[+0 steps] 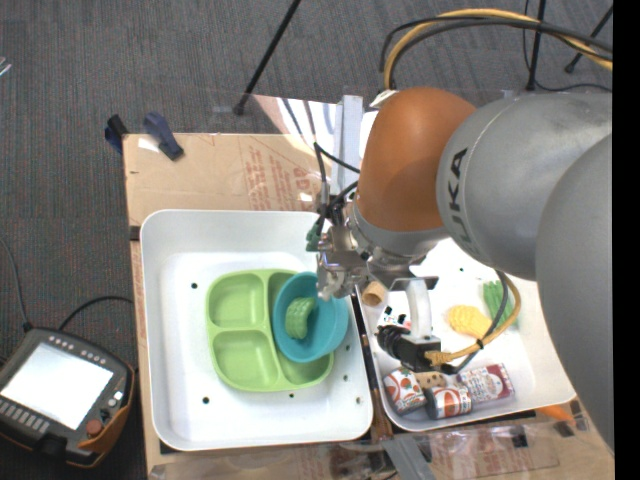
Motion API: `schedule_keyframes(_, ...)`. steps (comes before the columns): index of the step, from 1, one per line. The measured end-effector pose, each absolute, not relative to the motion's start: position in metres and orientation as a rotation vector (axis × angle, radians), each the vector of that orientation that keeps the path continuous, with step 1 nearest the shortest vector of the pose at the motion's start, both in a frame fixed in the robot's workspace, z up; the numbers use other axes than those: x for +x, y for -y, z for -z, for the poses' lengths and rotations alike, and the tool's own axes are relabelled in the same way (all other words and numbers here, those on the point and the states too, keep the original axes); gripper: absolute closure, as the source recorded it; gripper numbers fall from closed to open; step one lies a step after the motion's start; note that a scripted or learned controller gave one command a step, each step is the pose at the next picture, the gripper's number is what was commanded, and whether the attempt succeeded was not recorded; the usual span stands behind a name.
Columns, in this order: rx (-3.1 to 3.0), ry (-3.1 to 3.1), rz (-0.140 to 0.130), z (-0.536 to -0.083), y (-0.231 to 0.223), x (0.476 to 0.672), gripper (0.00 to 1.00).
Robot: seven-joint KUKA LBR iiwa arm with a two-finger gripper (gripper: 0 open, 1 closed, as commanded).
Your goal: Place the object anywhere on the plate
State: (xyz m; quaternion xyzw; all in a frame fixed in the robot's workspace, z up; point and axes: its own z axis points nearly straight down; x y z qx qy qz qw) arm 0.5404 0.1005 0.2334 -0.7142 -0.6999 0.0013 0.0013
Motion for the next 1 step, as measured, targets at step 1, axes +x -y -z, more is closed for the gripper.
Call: schedule_keyframes(1,-2.242,2.195,-0.008,-0.2322,-0.1001,0.54,0.0)
